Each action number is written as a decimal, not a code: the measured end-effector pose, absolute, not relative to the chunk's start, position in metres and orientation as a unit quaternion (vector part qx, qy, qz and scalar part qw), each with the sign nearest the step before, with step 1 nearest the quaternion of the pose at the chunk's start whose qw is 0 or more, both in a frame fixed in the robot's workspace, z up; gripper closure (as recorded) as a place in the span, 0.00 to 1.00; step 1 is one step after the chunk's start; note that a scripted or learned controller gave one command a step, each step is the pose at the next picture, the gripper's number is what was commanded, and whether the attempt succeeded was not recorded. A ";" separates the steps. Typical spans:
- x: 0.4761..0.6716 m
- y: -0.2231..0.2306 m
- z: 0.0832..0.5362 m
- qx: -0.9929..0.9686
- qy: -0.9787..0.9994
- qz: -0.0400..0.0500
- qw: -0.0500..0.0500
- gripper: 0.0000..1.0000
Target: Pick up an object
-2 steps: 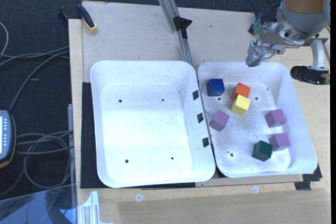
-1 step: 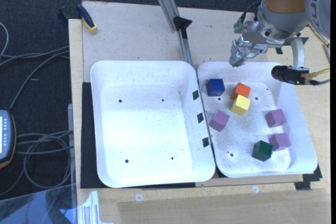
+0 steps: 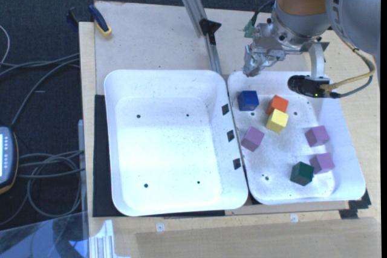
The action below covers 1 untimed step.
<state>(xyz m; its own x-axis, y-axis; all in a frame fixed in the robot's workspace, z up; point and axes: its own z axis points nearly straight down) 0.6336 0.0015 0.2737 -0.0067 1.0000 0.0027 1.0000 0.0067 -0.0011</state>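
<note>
**Gripper above the far rim, nothing in it, blocks crowded below**

The gripper (image 3: 253, 67) hangs over the far edge of the right bin (image 3: 344, 154), just beyond the blue block (image 3: 247, 100), which I take as the landmark. Its fingers look close together, nearly shut, with nothing between them; the view is too small to be sure of the gap.

No block is lifted yet. The blue block lies nearest the gripper. Right of it, touching each other, sit the orange block (image 3: 279, 104) and the yellow block (image 3: 277, 121). Nearer the camera than the blue block is a purple block (image 3: 252, 138). Well to the right and nearer lie two more purple blocks (image 3: 317, 135) (image 3: 322, 162) and a green block (image 3: 302, 173). The left bin (image 3: 121, 148) lies left of the blue block.

Risks, as I judge them:
- If the fingers go down nearly shut, they would land on top of a block and push it, not straddle it.
- The blue block is near the bin's rim and the wall between the bins; a finger could strike the rim.
- Orange and yellow touch, so a finger may not fit between them, and a grasp could catch both or knock one away.
- Blocks sit turned at angles; a grip across corners could slip.
</note>
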 end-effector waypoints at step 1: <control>0.626 0.043 0.266 -0.705 -0.709 0.000 0.001 1.00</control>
